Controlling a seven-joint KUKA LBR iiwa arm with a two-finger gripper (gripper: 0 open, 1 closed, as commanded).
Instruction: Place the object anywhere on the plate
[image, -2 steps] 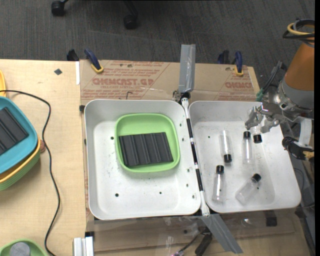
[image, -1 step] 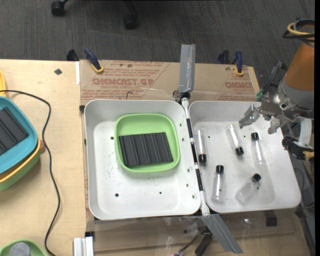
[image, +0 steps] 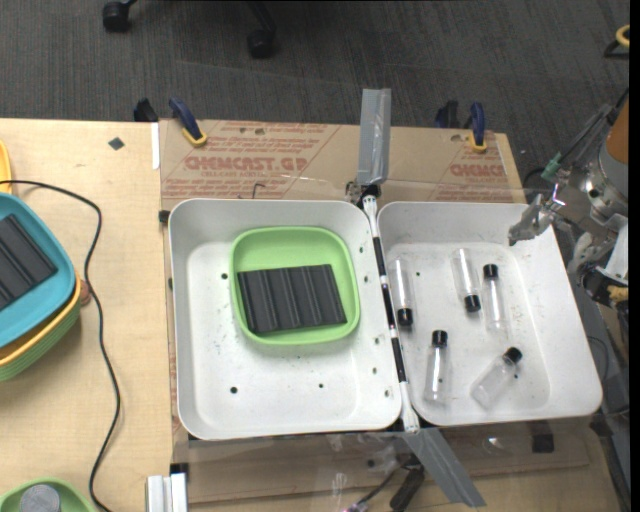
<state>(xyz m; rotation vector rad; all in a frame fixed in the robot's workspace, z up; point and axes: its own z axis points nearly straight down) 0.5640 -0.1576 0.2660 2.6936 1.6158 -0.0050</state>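
A green square plate (image: 343, 250) sits in the left white bin (image: 200, 380), with a dark ribbed mat (image: 292, 298) lying on it. Several clear vials with black caps lie scattered in the right white bin (image: 560, 400): one (image: 400, 288) by the left wall, one (image: 465, 272) near the middle, one (image: 495, 378) at the front right. My gripper (image: 527, 222) hovers over the right bin's far right corner, apart from the vials. Nothing shows in its grasp.
A metal divider strip (image: 385, 300) runs between the bins. Clamps (image: 187, 122) hold the cardboard backing at the rear. Stacked blue and green dishes (image: 30, 290) and a black cable (image: 100, 300) lie on the wooden bench to the left.
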